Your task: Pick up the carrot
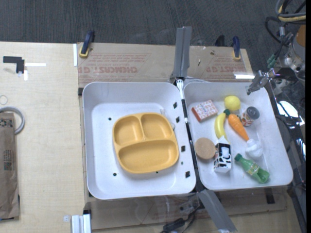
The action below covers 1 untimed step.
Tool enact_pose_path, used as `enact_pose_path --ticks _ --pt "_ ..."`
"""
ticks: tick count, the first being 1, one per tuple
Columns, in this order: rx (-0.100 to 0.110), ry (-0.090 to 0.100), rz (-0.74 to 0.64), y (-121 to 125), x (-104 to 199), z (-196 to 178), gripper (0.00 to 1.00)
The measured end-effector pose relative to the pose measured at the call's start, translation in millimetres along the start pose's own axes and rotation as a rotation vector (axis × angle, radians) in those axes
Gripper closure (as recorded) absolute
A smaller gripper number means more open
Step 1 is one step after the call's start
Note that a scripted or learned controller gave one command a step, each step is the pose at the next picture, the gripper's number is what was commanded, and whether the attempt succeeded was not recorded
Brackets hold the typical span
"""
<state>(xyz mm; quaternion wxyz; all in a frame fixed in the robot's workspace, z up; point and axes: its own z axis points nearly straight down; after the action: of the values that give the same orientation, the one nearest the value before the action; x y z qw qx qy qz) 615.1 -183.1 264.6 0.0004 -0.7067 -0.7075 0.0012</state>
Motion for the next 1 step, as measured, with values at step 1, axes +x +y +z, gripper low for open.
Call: enact_pose_path --ticks 1 --pt "0.001 0.001 -0.017 -92.2 -5.0 132.3 0.00"
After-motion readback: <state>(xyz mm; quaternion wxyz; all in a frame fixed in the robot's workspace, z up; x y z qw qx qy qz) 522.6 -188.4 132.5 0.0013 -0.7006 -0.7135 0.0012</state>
